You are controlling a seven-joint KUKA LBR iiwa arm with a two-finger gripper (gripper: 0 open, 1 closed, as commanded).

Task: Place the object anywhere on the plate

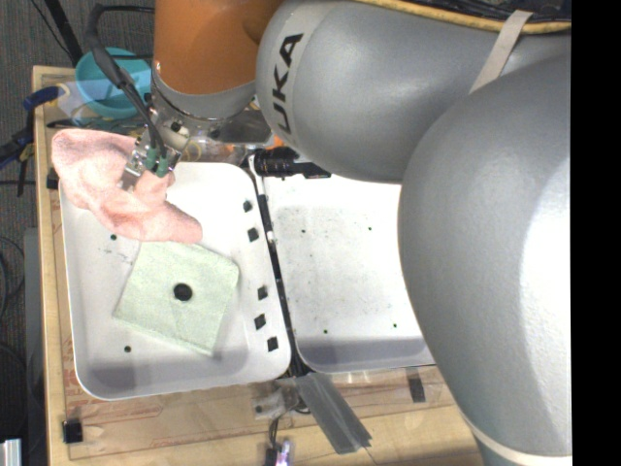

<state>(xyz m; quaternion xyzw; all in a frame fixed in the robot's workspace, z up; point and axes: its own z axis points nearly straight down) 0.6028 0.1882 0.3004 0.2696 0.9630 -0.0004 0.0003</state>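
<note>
Pink cloth (pixel 116 187) sits under the gripper (pixel 147 166); grip state I can't tell. Limp fabric could slip short of the green plate (pixel 179 294).

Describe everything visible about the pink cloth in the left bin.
The pink cloth is a soft, crumpled fabric, pale salmon in colour, bunched into folds rather than lying flat. It sits at the far corner of the left bin, draped over the bin's rim there. Its near edge touches or slightly overlaps the pale green square pad. The gripper is down against its upper part, with fabric gathered around the tips; whether the cloth is actually pinched cannot be told.
</note>
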